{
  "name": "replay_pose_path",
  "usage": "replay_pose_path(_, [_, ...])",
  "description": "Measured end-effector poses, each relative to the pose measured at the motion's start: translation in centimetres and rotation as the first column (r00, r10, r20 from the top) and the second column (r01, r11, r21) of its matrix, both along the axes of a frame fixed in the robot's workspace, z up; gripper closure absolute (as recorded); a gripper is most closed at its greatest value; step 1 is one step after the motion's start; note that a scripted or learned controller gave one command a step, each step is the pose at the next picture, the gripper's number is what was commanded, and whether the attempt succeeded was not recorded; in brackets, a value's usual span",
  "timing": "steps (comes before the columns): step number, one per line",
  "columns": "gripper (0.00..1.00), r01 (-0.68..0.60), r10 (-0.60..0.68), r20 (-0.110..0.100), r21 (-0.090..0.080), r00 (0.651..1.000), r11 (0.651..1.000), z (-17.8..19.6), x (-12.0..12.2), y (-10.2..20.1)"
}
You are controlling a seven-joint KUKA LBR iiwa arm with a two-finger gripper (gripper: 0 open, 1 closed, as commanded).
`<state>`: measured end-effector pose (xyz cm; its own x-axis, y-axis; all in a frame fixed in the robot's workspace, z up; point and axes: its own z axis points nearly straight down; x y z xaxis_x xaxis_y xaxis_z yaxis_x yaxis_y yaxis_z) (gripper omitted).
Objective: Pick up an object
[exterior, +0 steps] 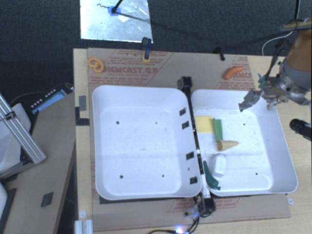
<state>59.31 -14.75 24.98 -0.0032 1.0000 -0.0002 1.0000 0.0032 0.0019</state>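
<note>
One hand (249, 101) above right bin (273, 145)

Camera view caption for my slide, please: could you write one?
KUKA gripper hovers over the right bin, away from its yellow block and ice-cream cone.

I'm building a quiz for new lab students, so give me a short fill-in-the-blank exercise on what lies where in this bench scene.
1. The yellow block, green stick and ice cream cone all lie in the ____ bin.
2. The gripper hovers over the right bin's ____ edge.
3. The orange sausage-shaped toy lies ____ the bins, on the cardboard.
4. The pretzel-shaped toy lies beyond the ____ bin's far corner.

Missing words: right; far; outside; left
</note>
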Motion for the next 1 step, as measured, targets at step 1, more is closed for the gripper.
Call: replay_pose_path(1, [1.0, -0.003, 0.003, 0.004, 0.0, 1.0, 1.0, 1.14, 0.1, 0.02])
